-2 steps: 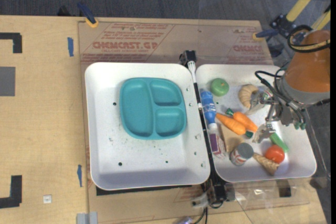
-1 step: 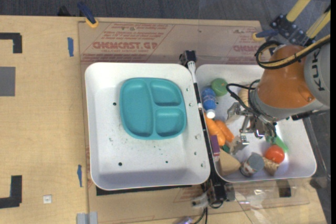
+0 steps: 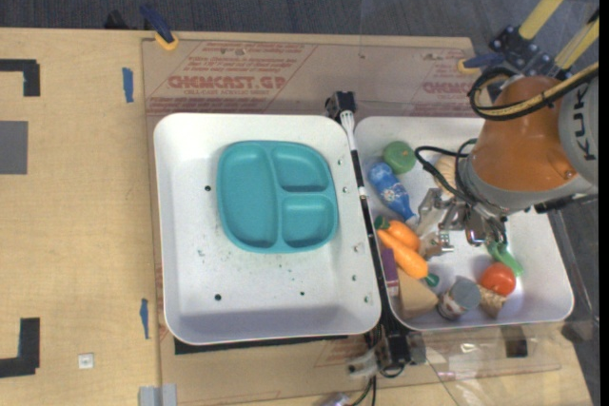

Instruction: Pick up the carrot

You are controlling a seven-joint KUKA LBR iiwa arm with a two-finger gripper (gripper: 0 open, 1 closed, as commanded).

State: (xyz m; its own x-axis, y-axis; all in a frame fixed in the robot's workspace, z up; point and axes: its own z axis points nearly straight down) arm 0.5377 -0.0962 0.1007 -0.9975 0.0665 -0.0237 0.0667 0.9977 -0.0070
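Note:
The carrot is orange and lies at a slant near the left wall of the right bin. My gripper hangs low in that bin, just right of the carrot and very close to it. The orange band of the arm sits above it and hides part of the bin's back. I see nothing held by the gripper.
Around the carrot lie a blue bottle-like item, a green round item, a red tomato, a green piece and a grey lump. A teal divided plate sits in the left bin.

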